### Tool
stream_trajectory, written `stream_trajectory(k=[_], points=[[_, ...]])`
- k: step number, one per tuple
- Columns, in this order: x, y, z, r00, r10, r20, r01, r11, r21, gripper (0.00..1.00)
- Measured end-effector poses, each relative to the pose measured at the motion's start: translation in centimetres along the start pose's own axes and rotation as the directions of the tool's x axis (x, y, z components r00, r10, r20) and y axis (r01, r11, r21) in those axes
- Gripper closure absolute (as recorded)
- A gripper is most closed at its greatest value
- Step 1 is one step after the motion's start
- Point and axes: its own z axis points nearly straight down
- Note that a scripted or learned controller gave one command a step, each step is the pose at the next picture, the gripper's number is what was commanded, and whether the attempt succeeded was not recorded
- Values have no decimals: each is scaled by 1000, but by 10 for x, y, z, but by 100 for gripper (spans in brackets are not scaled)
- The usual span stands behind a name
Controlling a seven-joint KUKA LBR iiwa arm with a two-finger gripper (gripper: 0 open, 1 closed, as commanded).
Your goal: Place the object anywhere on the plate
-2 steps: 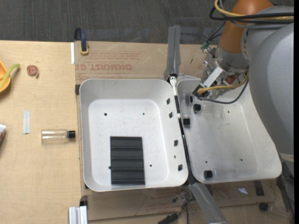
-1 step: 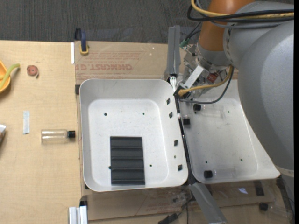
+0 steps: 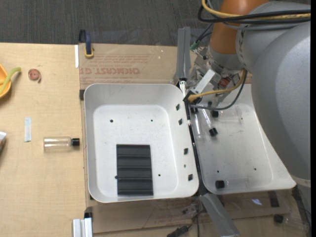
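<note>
Cardboard sheet behind the bins carries red print, upside down and mirrored in the camera view; it looks like "CHEMCAST GP", not fully legible. Left bin holds a black ribbed rectangular plate at its 6 o'clock, lying flat, four ridges across. Right bin holds the gripper at its 11 o'clock, low by the divider; finger opening cannot be told, and no object can be made out in it. Small dark bits lie nearby. A clear vial with black cap rests on the bench at 9 o'clock.
</note>
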Motion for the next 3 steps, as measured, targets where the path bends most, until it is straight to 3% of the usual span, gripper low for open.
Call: stream_trajectory(k=[1, 2, 3], points=[[-64, 64, -11, 999, -47, -1, 47, 999, 0, 0], [-134, 135, -158, 1000, 27, -1, -27, 1000, 0, 0], [-213, 128, -220, 985, 173, -1, -173, 985, 1, 0]])
